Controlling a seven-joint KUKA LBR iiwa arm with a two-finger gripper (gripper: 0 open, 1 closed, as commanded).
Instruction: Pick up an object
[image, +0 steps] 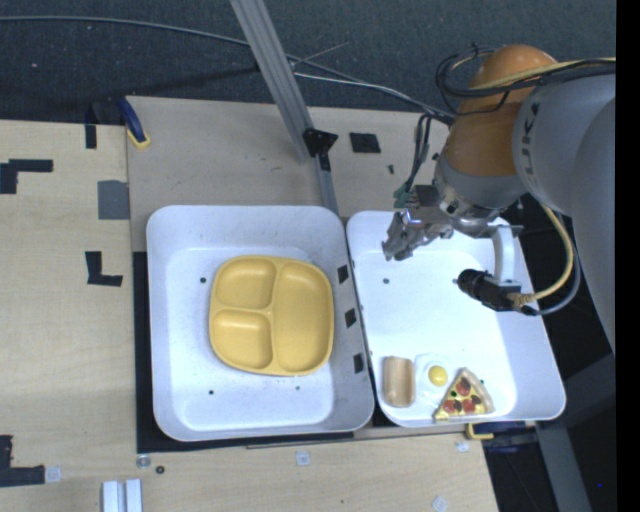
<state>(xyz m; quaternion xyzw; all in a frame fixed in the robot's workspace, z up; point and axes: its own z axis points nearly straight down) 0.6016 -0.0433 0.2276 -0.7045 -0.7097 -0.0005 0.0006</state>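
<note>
Nothing is picked yet: the gripper (400, 243), whose fingers' state I cannot tell, hangs well apart from the toy pizza slice (464, 395), egg (437, 376) and brown block (398, 380).

yellow divided plate (271, 314) | white bins (180, 330) | tan bread (398, 381) | red-dotted yellow pizza slice (464, 396) | white-and-yellow egg (437, 376)

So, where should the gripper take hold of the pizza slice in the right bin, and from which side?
Probably from straight above, closing the fingers across the two long slanted sides of the pizza slice, near its middle. It lies flat in the near corner of the right bin, close to the bin's rim and the egg, so a sideways approach looks blocked. The gripper hangs at the far end.
</note>
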